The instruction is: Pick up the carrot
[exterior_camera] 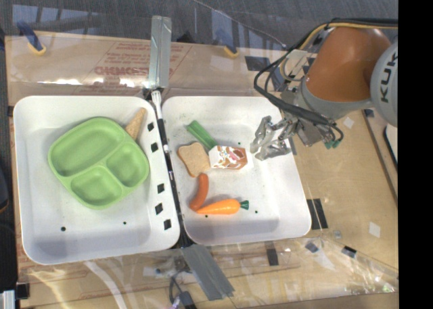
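Note:
The orange carrot (220, 207) with a green stem end lies near the front of the right bin (287, 196), pointing left to right. My gripper (269, 144) hangs over the right side of that bin, up and to the right of the carrot and well apart from it. Its fingers stand open and hold nothing.
In the right bin also lie a sausage (199, 191) touching the carrot's left end, a bread slice (194, 158), a small carton (228, 157) and a green stick (201, 134). The left bin (40, 233) holds a green divided plate (99, 161) and a cone (136, 124).

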